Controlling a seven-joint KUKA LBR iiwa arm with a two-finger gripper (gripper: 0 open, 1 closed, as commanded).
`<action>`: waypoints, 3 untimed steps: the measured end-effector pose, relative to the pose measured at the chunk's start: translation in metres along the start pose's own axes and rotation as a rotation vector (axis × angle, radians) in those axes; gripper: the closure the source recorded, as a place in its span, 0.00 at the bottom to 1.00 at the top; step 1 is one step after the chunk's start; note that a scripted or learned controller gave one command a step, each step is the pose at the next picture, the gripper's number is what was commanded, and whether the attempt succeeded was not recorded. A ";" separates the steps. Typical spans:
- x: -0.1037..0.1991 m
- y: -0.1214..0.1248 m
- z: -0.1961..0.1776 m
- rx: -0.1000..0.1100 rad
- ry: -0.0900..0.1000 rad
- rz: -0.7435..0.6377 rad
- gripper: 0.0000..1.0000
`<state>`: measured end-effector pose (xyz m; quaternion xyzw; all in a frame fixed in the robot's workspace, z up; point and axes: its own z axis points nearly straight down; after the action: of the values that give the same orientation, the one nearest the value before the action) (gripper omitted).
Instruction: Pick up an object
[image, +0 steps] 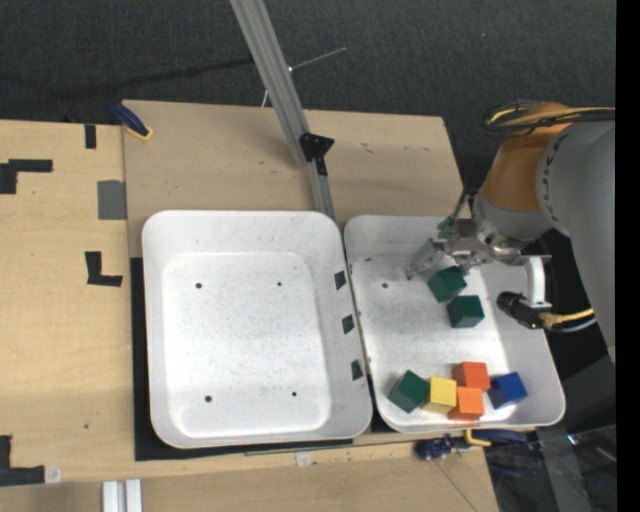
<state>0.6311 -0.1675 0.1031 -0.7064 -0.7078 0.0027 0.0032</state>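
My gripper (440, 262) hangs over the upper part of the right bin (390, 330), reaching in from the right under the arm's orange band. A dark green block (447, 285) sits tilted right at the gripper's tip, touching or nearly touching it. A second dark green block (466, 311) lies just below and to the right of it. Along the bin's front edge is a cluster of blocks: green (408, 390), yellow (442, 392), two orange ones (470, 376) and blue (508, 388).
The left bin (160, 300) lies beside the right one, sharing a rim with black clips. A slanted metal pole (285, 95) rises behind the bins. Cables and the arm's body crowd the right side.
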 end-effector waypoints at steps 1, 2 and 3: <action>0.000 0.002 -0.014 -0.007 -0.001 -0.001 1.00; 0.008 -0.003 -0.072 -0.013 -0.001 0.000 1.00; 0.011 -0.012 -0.125 -0.013 -0.001 0.000 1.00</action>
<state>0.6204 -0.1565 0.2286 -0.7065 -0.7078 -0.0012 -0.0017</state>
